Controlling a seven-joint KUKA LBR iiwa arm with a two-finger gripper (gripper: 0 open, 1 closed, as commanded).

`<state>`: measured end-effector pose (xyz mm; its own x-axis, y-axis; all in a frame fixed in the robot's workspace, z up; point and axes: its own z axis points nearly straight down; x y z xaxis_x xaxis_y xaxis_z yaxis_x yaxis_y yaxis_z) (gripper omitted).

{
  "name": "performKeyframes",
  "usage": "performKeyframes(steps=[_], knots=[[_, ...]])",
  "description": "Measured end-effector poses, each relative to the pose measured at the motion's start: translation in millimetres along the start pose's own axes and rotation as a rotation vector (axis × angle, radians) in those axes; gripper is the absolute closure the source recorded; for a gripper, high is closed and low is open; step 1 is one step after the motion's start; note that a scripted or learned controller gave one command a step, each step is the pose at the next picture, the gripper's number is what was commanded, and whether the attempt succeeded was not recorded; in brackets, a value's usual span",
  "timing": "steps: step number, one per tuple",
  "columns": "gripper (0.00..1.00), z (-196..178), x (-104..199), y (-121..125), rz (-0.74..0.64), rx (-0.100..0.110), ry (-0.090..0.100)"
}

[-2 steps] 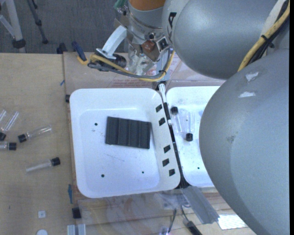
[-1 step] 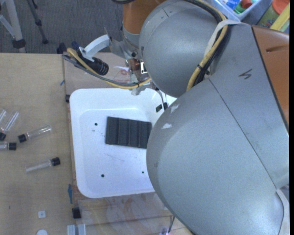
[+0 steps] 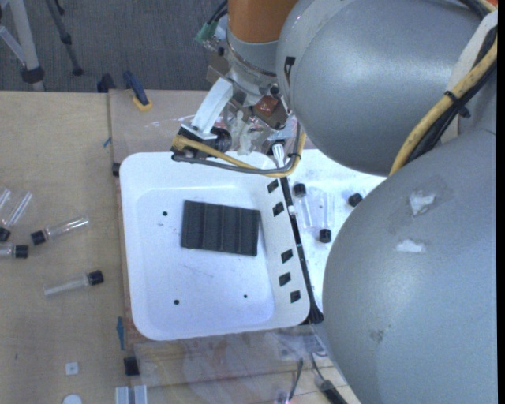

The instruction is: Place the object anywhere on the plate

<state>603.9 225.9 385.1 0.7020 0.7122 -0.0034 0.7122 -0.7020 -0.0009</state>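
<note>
From the one camera above the bench, the grey arm [image 3: 410, 260] fills the right side, its orange band [image 3: 254, 20] at the top edge. Its gripper [image 3: 237, 132] hangs over the far rim of the left bin [image 3: 150, 312], among brackets and a yellow cable [image 3: 237, 162]. Whether the gripper is open or closed cannot be told, and nothing can be made out in its grasp. One plate [image 3: 221, 229], a dark ribbed rectangle, lies flat on the floor of the left bin, a little toward the far side, with nothing on it. Three small dark dots mark the white floor around it. Five black tabs [image 3: 286, 256] run in a row along the rim where the two bins meet. The right bin [image 3: 339, 175] is mostly covered by the arm. In the strip of it that shows lie clear vials [image 3: 304, 210], with three black caps in sight and at least two tubes; they lie close together near the dividing rim, apart from the plate. Which of them is the object to be moved cannot be told. Out on the wooden bench [image 3: 55, 150], left of the bins, lie more vials: two capped ones [image 3: 61, 229] well apart, a third cut by the picture's left edge, and two uncapped tubes [image 3: 16, 207] side by side. One blue clamp [image 3: 140, 99] sits at the bench's far edge.
</note>
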Motion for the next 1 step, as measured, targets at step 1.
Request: performKeyframes(steps=[1], knots=[[1.0, 116.5, -21.8, -17.8, 0.519, 0.0, 0.003]])
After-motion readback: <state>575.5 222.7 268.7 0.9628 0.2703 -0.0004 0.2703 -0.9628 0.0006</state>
